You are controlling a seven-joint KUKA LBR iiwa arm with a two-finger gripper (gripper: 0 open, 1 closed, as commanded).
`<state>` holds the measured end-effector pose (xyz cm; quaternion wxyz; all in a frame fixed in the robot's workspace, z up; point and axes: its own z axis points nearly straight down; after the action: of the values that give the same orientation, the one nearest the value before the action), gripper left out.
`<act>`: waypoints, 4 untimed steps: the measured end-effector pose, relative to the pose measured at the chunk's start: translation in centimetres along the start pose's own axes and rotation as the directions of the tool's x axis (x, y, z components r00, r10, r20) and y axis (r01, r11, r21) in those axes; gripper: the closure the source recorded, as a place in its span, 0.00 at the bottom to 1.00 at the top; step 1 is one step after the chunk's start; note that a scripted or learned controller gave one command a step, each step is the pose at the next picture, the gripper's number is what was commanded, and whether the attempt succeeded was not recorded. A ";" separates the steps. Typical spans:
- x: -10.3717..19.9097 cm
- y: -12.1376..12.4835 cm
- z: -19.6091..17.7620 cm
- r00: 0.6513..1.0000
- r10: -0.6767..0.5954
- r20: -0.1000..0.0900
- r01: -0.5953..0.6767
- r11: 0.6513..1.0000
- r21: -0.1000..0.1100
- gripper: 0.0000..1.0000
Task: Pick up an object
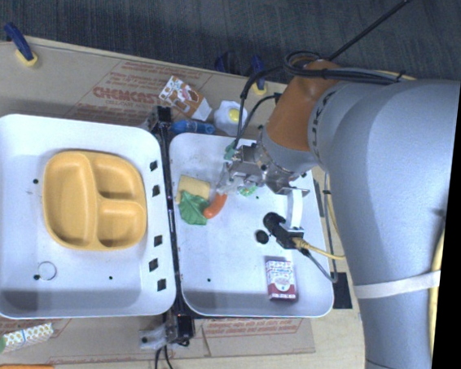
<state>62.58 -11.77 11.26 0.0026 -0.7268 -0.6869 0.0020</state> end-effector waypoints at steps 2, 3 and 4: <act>-2.2 1.0 -2.1 0.954 -0.300 0.002 0.300 0.954 -0.003 1.00; -0.4 -5.3 -7.9 0.992 -0.123 0.000 0.123 0.992 -0.002 1.00; -0.4 -5.3 -7.8 0.992 -0.123 0.000 0.123 0.992 -0.002 0.00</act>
<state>57.33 -11.86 19.14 0.0020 -0.6832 -0.7302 0.0013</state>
